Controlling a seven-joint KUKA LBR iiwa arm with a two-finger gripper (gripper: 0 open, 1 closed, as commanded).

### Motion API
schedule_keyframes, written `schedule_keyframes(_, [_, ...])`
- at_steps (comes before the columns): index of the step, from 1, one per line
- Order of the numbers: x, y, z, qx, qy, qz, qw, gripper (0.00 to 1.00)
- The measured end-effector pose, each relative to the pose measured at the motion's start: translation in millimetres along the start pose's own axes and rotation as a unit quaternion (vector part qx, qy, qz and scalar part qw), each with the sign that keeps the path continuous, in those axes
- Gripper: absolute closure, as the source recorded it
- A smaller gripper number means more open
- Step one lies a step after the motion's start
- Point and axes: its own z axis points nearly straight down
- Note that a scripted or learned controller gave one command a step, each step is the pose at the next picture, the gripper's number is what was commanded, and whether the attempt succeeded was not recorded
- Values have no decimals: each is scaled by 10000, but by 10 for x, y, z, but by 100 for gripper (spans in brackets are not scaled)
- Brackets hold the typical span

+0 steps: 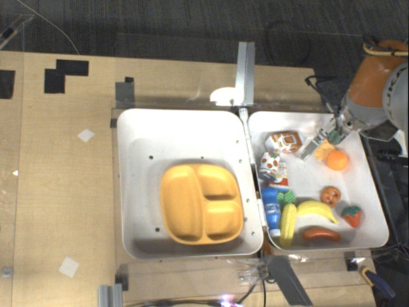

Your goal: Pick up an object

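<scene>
**Risk assessment — crowded right bin, gripper low over the toys**

We see the gripper [317, 145] down inside the right bin [377, 226], its tips near a small yellow-orange piece [324, 149] and just beside the orange ball [337, 160]. We cannot tell from this view how the pincer stands, and nothing is visibly held between its tips.

Candidate objects all lie in this bin: a brown patterned carton [285, 141], a red-and-white packet [272, 165], a blue bottle [271, 208], a corn cob [289, 220], a banana [317, 212], a sausage [321, 235], a strawberry [352, 216] and a small orange-brown toy [330, 196]. The left bin [137, 171] holds a yellow divided plate [201, 203].

Probable failures, in our judgement:

- The round ball rolls away if contacted off-centre.
- The tips close on two neighbours at once — the items near them are closely spaced.
- A glancing closure on the small piece lets it slip out during the lift.
</scene>
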Motion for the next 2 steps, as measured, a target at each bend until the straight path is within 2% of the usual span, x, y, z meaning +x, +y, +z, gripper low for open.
schedule_keyframes(1, [869, -14, -18, -39, -72, 675, 9977, 0])
schedule_keyframes(2, [644, 530, -8, 182, 52, 3041, 9525, 0])
